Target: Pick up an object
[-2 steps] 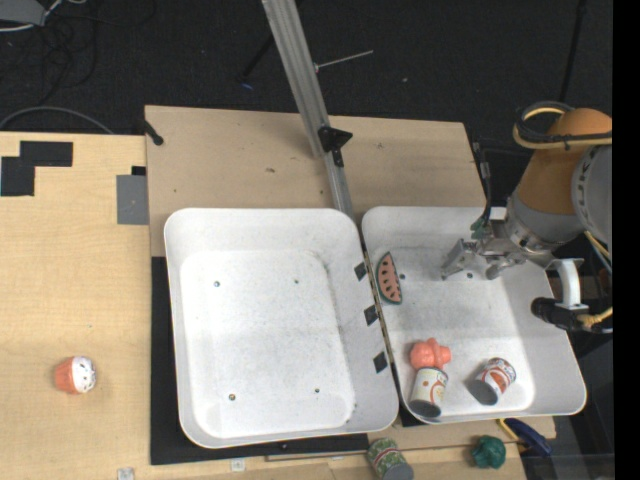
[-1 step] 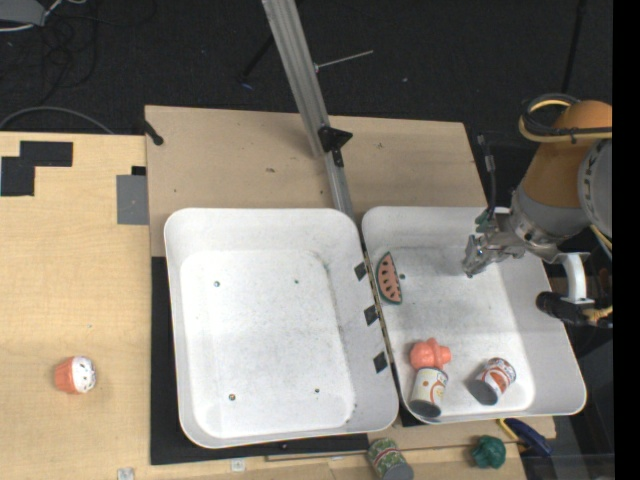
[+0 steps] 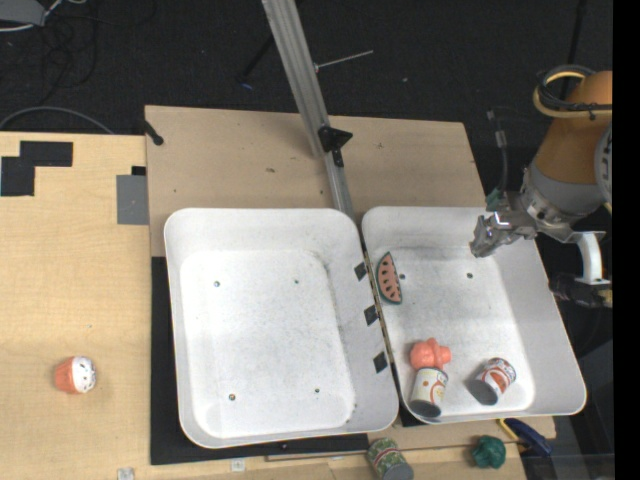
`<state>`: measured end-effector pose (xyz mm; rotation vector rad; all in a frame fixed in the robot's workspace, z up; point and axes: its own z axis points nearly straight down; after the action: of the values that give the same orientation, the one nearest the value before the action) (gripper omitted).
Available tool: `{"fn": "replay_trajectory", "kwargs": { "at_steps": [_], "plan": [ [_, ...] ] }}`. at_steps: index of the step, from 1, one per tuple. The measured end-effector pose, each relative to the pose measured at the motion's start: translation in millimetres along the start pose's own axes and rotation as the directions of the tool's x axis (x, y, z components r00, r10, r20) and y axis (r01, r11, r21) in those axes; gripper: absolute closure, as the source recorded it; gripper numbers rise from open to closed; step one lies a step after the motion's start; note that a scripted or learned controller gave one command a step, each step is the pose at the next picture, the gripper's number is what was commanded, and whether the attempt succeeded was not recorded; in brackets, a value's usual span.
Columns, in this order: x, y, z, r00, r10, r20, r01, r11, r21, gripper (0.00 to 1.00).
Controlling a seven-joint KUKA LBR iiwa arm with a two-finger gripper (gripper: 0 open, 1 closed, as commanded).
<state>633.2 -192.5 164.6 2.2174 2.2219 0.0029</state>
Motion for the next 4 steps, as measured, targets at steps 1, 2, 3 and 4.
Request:
{"fn": "replay_trajectory", "kwargs": {
  "at_steps": [1,2,3,4],
  "plan": [
    [-3.3,-2.3,-43.5,1.000,0.001,0.001,-0.001,1.000,0.000,1.00],
    [-4.5,-1.4,-92.7,1.000,0.000,0.001,0.000,1.000,-0.001,1.00],
    [57.6,8.1,-87.6,1.000,-0.003,-0.004,0.003,1.000,0.005,1.00],
    [120.4,6.8,-83.2,1.000,-0.003,-0.004,0.003,1.000,0.007,1.00]
  ]
}}
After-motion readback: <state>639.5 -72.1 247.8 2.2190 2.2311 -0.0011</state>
